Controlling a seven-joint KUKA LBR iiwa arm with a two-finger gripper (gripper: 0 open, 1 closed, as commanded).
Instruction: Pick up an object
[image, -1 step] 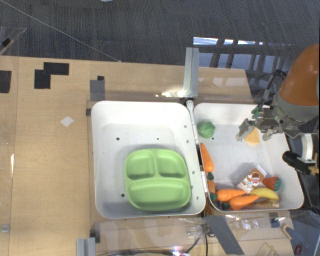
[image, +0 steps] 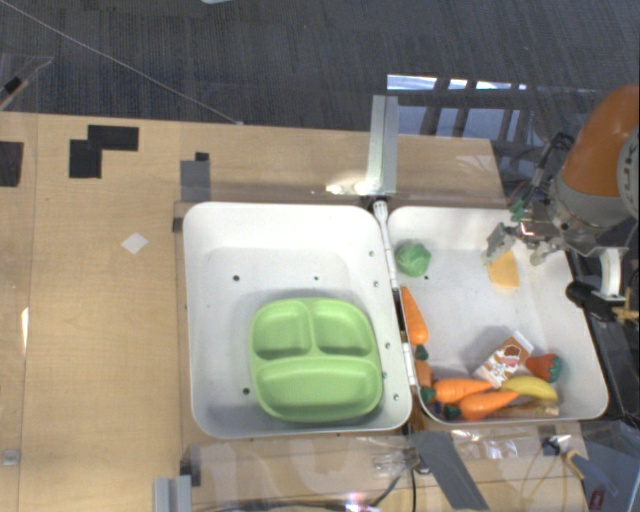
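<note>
My gripper hangs over the back right of the right bin, its two fingers spread apart with nothing between them. A yellow wedge lies on the bin floor just below and in front of the left finger. A green leafy ball rests near the bin's back left. An orange carrot lies along the left wall. At the front sit two more carrots, a yellow banana, a small printed carton and a red-orange fruit.
The left bin holds a green divided plate. A metal divider post rises behind the seam between the bins. The arm's orange band and grey wrist stand over the right bin's right rim.
</note>
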